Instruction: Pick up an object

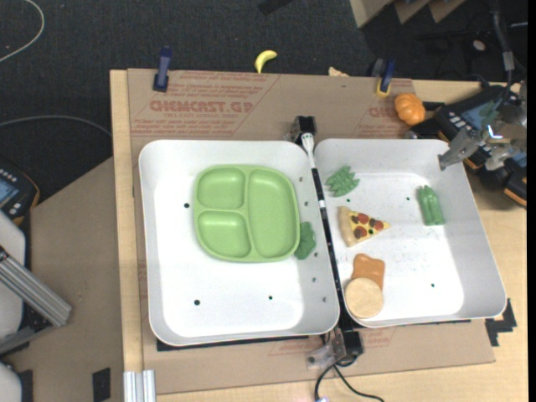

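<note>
We see the bench (209, 107), cardboard-topped, bearing two white bins side by side; left bin (167, 291) holds a green divided plate (247, 213) sitting upper-centre, three compartments, flat; a small dark green leafy piece (306, 241) touches the plate's lower right edge, by the bin wall nearest the divider.

Right bin (469, 283) holds the loose candidates for the pick; pizza slice (361, 225) lies left of centre, tip pointing right; green leafy piece (341, 180) sits above it, near the upper left corner; green pod-like piece (430, 205) lies well apart toward the right, upright in view; orange piece (368, 270) and round tan disc (363, 297) sit at the bottom left, touching each other, disc against the front wall.

Gripper (469, 147) shows at the right bin's upper right corner, above the rim, apart from every item; we cannot tell how it stands, too blurred.

Outside the bins: orange round thing (409, 108) on the bench near the top right; blue clamps (162, 69) at the back edge; yellow banana (265, 59) on the floor behind.
</note>
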